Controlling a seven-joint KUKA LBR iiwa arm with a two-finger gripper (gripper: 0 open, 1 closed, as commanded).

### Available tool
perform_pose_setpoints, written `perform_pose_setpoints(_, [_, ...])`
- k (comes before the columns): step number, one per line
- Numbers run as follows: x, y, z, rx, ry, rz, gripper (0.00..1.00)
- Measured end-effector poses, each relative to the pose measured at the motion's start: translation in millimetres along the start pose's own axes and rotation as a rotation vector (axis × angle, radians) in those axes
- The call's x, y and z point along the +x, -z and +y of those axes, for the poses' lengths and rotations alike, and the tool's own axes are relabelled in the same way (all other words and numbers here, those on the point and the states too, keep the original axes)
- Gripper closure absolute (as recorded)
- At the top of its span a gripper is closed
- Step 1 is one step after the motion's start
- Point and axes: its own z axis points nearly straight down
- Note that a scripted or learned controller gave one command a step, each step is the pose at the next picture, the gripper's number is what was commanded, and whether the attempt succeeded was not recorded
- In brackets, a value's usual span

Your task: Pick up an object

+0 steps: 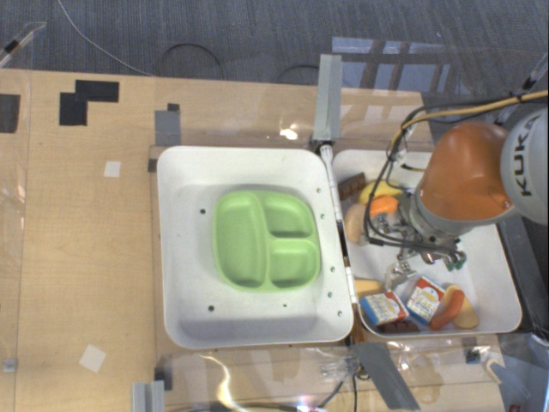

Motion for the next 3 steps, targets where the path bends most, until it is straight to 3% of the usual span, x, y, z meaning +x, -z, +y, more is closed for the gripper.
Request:
perform_pose_setpoints(1, [-50.3,-2.9,-55.8,-0.001,0.065,0.003,0.00])
perform_pose_setpoints(2, [-47.3,-3.9,-98.6,-0.001,0.128,0.006,0.00])
perform_pose_setpoints(3, [-87.5,-4.3,-72.9,-0.005,0.242,0.007,0.00])
